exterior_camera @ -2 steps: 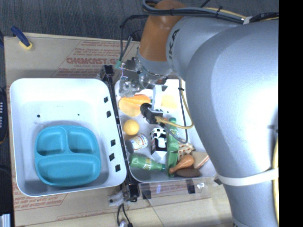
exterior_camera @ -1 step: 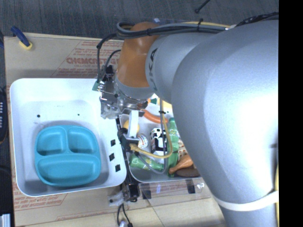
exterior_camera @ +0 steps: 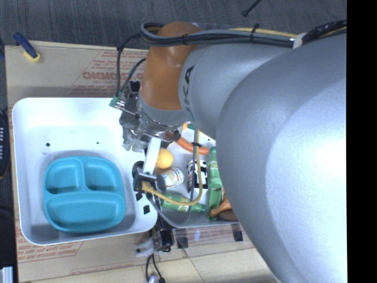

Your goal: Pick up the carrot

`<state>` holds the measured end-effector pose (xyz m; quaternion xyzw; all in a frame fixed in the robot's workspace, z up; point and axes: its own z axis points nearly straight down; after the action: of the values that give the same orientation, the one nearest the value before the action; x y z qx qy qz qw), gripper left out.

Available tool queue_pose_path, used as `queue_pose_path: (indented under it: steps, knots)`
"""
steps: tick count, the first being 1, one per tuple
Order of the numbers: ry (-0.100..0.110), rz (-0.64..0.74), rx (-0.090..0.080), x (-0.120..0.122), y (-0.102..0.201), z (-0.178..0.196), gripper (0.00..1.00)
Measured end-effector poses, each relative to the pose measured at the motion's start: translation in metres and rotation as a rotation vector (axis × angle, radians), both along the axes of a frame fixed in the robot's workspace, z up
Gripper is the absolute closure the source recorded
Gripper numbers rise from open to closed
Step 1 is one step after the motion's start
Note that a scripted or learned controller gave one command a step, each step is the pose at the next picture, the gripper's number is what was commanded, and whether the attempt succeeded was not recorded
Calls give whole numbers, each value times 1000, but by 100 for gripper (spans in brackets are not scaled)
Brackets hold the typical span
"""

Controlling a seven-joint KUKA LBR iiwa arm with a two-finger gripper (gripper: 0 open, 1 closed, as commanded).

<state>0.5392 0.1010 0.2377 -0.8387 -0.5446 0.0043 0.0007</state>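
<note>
**Approach stage: carrot not yet gripped**

Blue divided tray (exterior_camera: 85, 193) sat in the left white bin (exterior_camera: 35, 117). Just rt of the tray hung the gripper (exterior_camera: 141, 140). Whether it was open or closed couldn't be told, as wrist & cabling hid it, and nothing showed as held. Further rt of the tray lay a yellow round fruit (exterior_camera: 166, 158), w/ a small jar (exterior_camera: 172, 177) below it. The carrot (exterior_camera: 194, 146) lay past the fruit, rt of the tray & slightly above its top edge, partly under the arm (exterior_camera: 283, 128). Judged step: positioning, no grasp yet. Next move prob. calls for shifting away from the tray to sit over the carrot, aligning across its length, clearing the fruit, then descending.
</note>
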Motion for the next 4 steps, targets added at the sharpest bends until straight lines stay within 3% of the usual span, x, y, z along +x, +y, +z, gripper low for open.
queue_pose_path:
  steps: [1,2,3,4]
  knots:
    - [2,-71,-1,-25,87,9,100]
    - [0,-129,2,-13,119,53,100]
    - [15,-277,-7,-31,117,-117,100]
    - [5,-643,2,33,120,-138,100]
